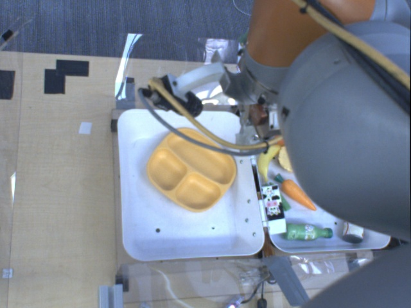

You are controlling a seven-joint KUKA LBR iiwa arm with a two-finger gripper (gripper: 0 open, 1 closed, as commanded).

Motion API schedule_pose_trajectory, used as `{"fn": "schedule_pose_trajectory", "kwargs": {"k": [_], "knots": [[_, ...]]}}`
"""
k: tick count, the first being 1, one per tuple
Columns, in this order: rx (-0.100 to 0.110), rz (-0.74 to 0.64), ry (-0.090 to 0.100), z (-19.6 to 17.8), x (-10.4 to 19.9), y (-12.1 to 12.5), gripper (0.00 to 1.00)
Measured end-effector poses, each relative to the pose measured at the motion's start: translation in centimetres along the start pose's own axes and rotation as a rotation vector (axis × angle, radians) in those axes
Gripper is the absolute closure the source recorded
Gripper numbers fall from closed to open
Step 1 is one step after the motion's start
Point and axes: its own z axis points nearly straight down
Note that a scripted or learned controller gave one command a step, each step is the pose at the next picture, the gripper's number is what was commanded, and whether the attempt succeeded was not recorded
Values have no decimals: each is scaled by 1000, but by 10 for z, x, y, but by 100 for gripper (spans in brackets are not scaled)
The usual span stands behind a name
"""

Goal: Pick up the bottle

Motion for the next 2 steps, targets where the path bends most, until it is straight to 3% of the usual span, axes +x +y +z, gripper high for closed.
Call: {"fn": "schedule_pose_trajectory", "kwargs": {"k": [1, 2], "knots": [[-5, -4, 3, -10, 2, 0, 100], [-2, -1, -2, 0, -15, 58, 100]]}}
